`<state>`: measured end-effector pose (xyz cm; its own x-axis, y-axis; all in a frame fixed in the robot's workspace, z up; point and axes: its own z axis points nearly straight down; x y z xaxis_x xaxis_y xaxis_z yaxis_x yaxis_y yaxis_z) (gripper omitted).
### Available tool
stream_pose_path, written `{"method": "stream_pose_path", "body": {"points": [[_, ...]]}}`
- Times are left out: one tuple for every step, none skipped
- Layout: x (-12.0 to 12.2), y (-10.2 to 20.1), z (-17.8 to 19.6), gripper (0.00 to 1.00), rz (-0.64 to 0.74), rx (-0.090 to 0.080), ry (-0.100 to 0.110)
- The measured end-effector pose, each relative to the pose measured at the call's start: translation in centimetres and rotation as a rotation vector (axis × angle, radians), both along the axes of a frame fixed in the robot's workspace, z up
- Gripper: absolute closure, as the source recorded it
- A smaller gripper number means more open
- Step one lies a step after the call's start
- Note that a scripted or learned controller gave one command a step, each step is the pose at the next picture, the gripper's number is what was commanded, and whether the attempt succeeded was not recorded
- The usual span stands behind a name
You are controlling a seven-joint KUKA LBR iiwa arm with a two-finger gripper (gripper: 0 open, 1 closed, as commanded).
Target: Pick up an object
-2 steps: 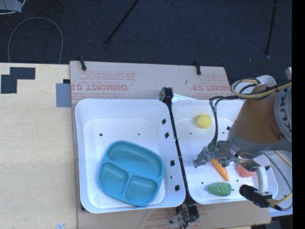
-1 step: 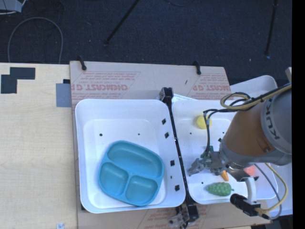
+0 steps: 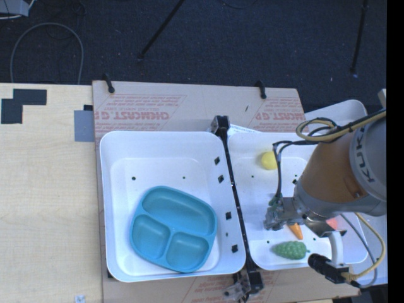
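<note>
Printed in red, upside down and mirrored, on the cardboard sheet point(image 3: 189, 109) beyond the bins: lettering too garbled to read surely. On the arm point(image 3: 344, 169), grey letters "KU" at its right flank. Hand point(image 3: 278, 218) low in the right bin point(image 3: 252, 169), too dark and small to tell fingers apart or together. Just right of the hand, touching or nearly so, an orange carrot-like piece point(image 3: 297, 231), long axis slanting toward the lower right. Below and slightly right, a green knobbly piece point(image 3: 289, 250), long axis left-right. Above the hand, well apart, a yellow ball point(image 3: 269, 160). Far left, in the left bin point(image 3: 120, 150), a blue divided plate point(image 3: 173, 228).
</note>
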<state>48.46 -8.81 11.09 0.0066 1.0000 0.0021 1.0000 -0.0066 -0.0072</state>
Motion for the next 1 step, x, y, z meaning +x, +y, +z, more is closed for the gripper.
{"method": "stream_pose_path", "body": {"points": [[-0.60, -0.27, 6.03, 1.00, 0.004, -0.002, -0.008]]}}
